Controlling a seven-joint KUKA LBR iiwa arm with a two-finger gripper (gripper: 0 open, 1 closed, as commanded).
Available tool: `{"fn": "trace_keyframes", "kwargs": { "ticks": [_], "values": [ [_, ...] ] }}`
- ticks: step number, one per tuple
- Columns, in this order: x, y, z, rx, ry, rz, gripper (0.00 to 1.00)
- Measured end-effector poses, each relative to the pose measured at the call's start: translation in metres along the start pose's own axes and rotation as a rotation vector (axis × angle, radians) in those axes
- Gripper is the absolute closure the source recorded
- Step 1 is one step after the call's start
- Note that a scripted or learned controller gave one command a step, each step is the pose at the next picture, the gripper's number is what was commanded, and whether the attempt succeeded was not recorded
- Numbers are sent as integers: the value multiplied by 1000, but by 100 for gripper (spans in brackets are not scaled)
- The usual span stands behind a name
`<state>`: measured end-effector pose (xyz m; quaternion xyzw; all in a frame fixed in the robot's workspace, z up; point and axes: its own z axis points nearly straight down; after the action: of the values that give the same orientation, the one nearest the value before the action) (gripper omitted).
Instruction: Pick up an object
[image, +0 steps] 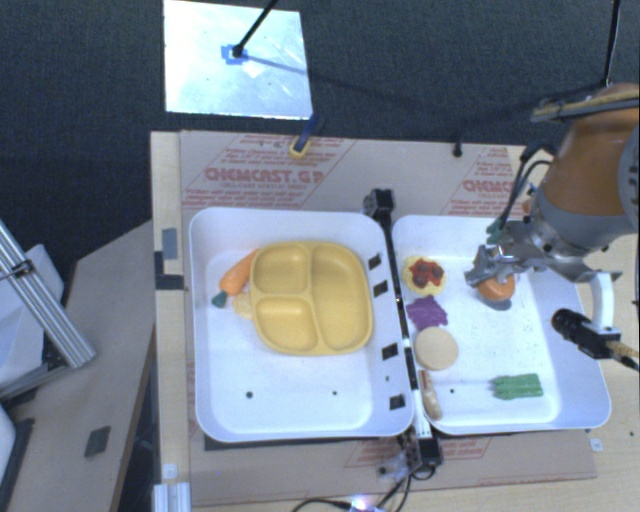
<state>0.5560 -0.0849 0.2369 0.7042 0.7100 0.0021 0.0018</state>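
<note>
My gripper (492, 268) hangs low over the upper middle of the right bin (520, 340), right on top of a small orange round object (498, 290) that peeks out beneath it. The metal gripper body hides the top of that object. Further left in the same bin lie a yellow disc with a red topping (425, 272), a purple piece (428, 312) and a beige round disc (437, 349). A green block (517, 386) rests near the front of the bin.
The left bin (290, 390) holds a yellow divided plate (305, 297) with a carrot (237, 272) beside its left rim. A small tan item (430, 396) lies against the right bin's left wall. The arm's grey and orange body (595, 190) looms over the right bin's far right corner.
</note>
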Motion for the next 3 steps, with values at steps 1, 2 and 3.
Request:
{"fn": "trace_keyframes", "kwargs": {
  "ticks": [1,2,3],
  "values": [
    [27,44,-4,0,0,0,100],
    [66,81,7,2,1,0,100],
    [50,84,4,2,-2,8,100]
  ]
}}
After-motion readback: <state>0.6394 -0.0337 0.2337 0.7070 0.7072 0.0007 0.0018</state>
